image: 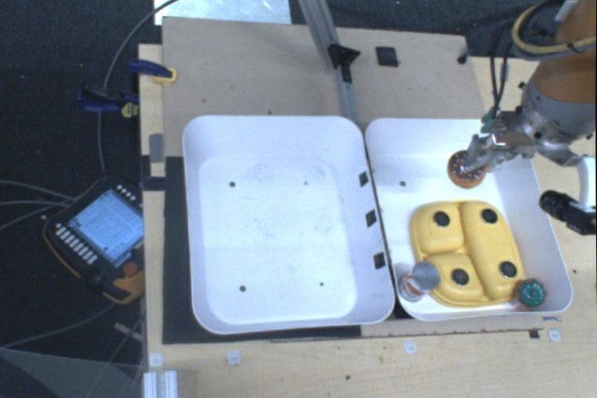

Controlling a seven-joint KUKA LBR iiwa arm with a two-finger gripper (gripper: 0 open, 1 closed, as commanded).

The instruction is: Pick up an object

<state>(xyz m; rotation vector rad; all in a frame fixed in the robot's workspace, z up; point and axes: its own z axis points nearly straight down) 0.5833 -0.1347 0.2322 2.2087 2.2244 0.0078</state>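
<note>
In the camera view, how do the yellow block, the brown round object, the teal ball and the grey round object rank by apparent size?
1. yellow block
2. brown round object
3. grey round object and teal ball: they look alike, so not ranked.

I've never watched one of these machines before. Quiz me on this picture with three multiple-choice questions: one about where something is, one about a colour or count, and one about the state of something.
1. Where does the big yellow block lie?
A. In the left bin
B. In the right bin
C. On the bench outside the bins

2. What colour is the small ball in the right bin's near corner?
A. Teal
B. Red
C. White

3. Where is the gripper now?
A. Over the left bin
B. Over the handheld screen
C. Over the right bin, above a small brown round object

Answers:
1 B, the block sits inside the right bin's walls.
2 A, the ball is teal-green.
3 C, the gripper hangs just above the brown object.
</note>
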